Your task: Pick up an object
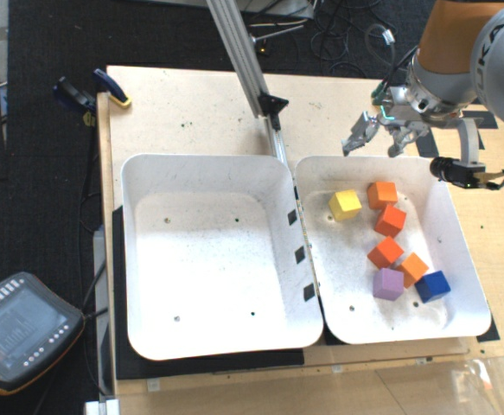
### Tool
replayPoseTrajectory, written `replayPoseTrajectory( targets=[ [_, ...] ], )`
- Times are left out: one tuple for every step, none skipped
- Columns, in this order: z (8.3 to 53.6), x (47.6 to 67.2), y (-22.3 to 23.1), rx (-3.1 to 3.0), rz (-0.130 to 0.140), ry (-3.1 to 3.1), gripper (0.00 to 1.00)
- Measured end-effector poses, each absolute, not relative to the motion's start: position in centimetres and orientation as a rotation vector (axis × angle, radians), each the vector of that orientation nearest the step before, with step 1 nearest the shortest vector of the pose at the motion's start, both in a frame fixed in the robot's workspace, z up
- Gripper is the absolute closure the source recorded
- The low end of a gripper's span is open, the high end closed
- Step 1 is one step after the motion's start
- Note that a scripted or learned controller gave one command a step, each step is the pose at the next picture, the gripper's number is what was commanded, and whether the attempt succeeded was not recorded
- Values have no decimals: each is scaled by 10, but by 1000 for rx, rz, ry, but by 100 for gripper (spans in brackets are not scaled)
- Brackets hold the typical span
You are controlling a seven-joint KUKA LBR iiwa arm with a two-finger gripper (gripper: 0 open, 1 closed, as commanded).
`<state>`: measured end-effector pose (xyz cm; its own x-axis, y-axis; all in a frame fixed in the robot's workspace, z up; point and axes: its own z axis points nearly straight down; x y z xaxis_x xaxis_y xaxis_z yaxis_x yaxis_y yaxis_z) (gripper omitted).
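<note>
The right bin (pixel 459 258) holds several small blocks: a yellow one (pixel 346 204), orange ones (pixel 382 194) (pixel 391 220) (pixel 385 252) (pixel 413 267), a purple one (pixel 388 284) and a blue one (pixel 432 286). My gripper (pixel 378 138) hovers above the bin's far rim, up and right of the yellow block. Its two fingers (pixel 358 137) are spread apart with nothing between them. The grey and orange arm (pixel 463 33) comes in from the upper right.
The left bin (pixel 148 188) sits beside the right one. A slanted metal bar (pixel 239 41) runs down to the gap between the bins. Clamps (pixel 92 93) lie at the bench's far left corner. A handheld pendant (pixel 18 327) rests at lower left.
</note>
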<state>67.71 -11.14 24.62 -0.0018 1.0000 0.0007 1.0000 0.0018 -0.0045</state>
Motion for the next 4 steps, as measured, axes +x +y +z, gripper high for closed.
replayPoseTrajectory(
  targets=[
    [249, 678, -111, -2218, 1, -2226, 0],
    [196, 667, -108, -2218, 6, -2220, 0],
    [140, 673, -115, -2220, 6, -2219, 0],
    [92, 672, -115, -2219, 5, -2220, 0]
  ],
)
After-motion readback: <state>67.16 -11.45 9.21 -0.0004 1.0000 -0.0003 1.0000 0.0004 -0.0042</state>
